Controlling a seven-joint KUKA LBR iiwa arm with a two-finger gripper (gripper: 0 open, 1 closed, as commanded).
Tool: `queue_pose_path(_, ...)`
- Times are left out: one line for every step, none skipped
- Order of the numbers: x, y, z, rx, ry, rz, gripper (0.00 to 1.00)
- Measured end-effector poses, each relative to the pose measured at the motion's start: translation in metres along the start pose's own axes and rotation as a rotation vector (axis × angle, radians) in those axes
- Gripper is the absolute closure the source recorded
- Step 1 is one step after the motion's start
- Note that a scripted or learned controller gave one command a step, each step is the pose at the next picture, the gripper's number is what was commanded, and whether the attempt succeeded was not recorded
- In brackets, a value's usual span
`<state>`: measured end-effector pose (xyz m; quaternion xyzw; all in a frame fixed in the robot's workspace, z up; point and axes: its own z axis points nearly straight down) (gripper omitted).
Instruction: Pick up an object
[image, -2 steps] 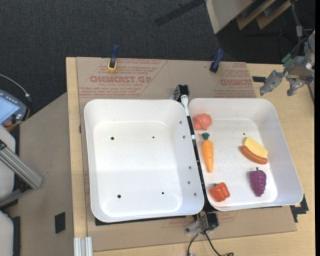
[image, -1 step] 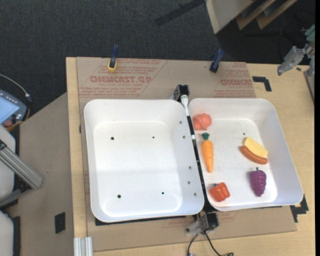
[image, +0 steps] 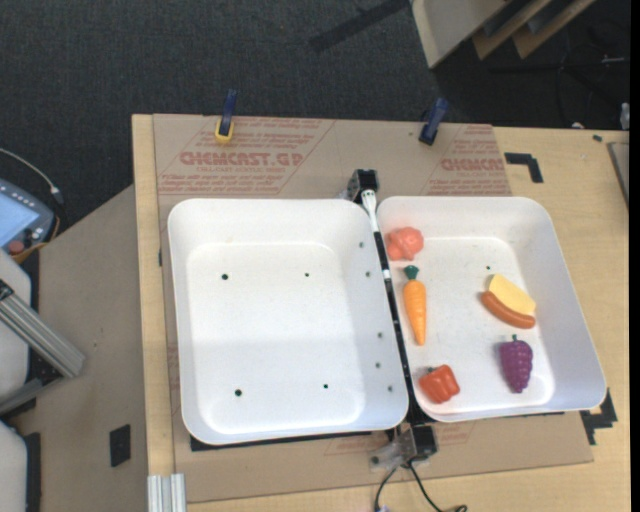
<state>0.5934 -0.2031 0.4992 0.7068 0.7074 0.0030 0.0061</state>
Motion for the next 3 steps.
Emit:
queue_pose_path(-0.0005,0.0023,0.0084,0.011,0.003,0.001,0.0)
queue_pose_path(-0.0005,0.0023,0.0083,0.011,0.003,0.001,0.0)
queue_pose_path(-0.0005,0.0023,0.0083,0.011,0.003,0.001,0.0)
